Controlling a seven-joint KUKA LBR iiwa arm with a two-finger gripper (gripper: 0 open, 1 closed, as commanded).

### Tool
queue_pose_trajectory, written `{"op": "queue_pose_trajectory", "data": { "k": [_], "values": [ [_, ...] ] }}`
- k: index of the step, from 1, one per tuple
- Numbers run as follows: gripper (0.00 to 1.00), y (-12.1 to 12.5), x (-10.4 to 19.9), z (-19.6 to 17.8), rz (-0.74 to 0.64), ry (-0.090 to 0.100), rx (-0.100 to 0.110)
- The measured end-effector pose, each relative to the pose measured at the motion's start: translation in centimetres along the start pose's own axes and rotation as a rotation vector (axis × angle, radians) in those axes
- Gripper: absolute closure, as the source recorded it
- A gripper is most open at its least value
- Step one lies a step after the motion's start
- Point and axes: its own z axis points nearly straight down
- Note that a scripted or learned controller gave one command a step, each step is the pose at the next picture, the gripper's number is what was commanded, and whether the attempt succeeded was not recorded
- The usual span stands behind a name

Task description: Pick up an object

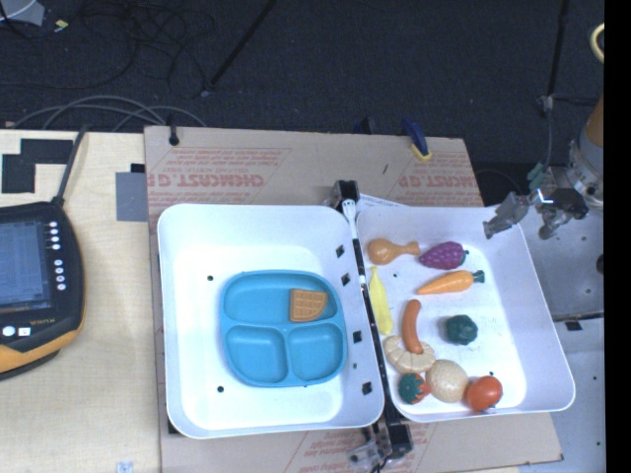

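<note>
While the gripper (523, 215) hangs over the upper right rim of the right bin (540, 294), fingers apart and holding nothing, a carrot (449, 283) lies inside that bin.

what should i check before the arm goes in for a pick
1. Gripper clear of the toys: ok, it sits over the right bin's upper right rim.
2. Finger state: cannot tell.
3. Holding anything: not ok, nothing seen.
4. Isolated target: ok, the green toy lies apart from its neighbours.
5. Crowded spot: not ok, the tomato and pale ball touch.
6. Blue tray out of the way: ok, left bin.
</note>
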Motion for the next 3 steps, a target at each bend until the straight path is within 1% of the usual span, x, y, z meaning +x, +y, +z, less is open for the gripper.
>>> {"op": "queue_pose_trajectory", "data": {
  "k": [1, 2, 3],
  "values": [
    [1.0, 0.0, 0.0, -1.0, -0.002, 0.0, 0.0],
    [1.0, -1.3, 4.2, -14.4, -0.004, -0.002, -0.014],
    [1.0, -9.2, 4.7, -6.5, 0.003, 0.004, 0.012]
  ]
}}
